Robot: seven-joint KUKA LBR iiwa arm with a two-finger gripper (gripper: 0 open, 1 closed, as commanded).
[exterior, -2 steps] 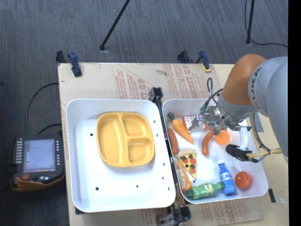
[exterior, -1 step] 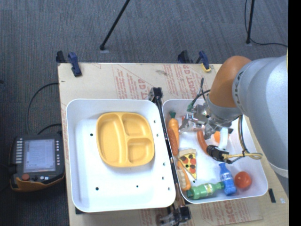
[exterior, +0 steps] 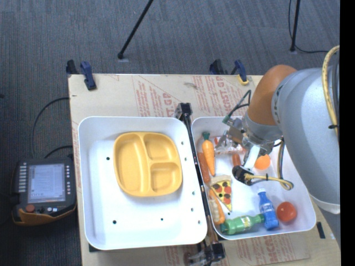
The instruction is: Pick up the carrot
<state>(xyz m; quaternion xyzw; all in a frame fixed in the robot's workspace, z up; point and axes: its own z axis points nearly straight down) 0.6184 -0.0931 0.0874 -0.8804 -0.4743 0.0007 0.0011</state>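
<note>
A fixed camera is looking down at a slant on a plywood-topped table [exterior: 138, 93] carrying two shallow white plastic bins side by side. The left bin [exterior: 100, 215] is holding a yellow plastic plate with three compartments [exterior: 147, 163], lying roughly in the middle.

The right bin [exterior: 302, 190] is crowded with toy food. The long orange plastic carrot with a green top [exterior: 207, 155], the thing to be picked up, is lying lengthwise near the bin's left wall, green end pointing away from the camera. Just below it a pizza slice toy with dark toppings [exterior: 223, 191] is resting, and a green bottle [exterior: 242, 224], a blue bottle [exterior: 267, 209] and a red round tomato-like toy [exterior: 286, 211] are sitting along the near edge.

The grey arm with an orange band [exterior: 269, 96] is reaching in from the right, and its gripper [exterior: 228, 142] is hanging just beside the carrot, probably lining up for a grasp. Whether the fingers are spread or closed cannot be told; nothing is visibly held between them.

Red printed lettering is running across the table, mirrored and too broken to read. A handheld control pendant with a lit screen [exterior: 43, 187] is lying on the carpet to the left, its screen text too small to make out.
</note>
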